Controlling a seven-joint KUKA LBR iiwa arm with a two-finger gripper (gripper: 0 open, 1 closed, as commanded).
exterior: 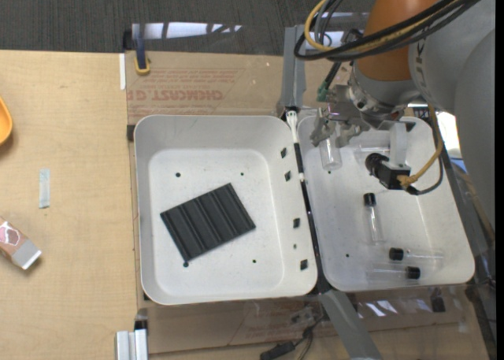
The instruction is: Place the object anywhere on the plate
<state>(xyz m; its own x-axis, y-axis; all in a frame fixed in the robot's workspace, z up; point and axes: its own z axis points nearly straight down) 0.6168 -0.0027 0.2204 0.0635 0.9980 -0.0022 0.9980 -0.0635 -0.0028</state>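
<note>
A slanted overhead look at a light wooden desk [71, 114] carrying 2 shallow white bins side by side. The left bin [150, 217] holds a dark grey ribbed rectangular plate [208, 220], lying flat and turned at an angle, a little left of the bin's middle and apart from every wall.

The right bin [449, 209] holds several clear tubes with black caps. 1 tube [371, 215] lies near the bin's middle, running near to far with its black cap at the far end. 2 more capped tubes [409, 263] lie close together by the bin's near right corner. None of them touches the plate; all sit in the other bin from it.

The grey arm with its orange band [405, 24] comes in from the far right, with yellow and black cables looping around it. Its hand [331, 146] hangs over the far left part of the right bin, just beside the wall shared by the 2 bins. Whether the hand is released or clenched cannot be told from this angle, and nothing can be made out between its tips.

On the desk at far left lie a small grey strip [44, 188] and, nearer, a red and white packet [16, 245]. An orange object [4, 122] is cut off by the left edge.
</note>
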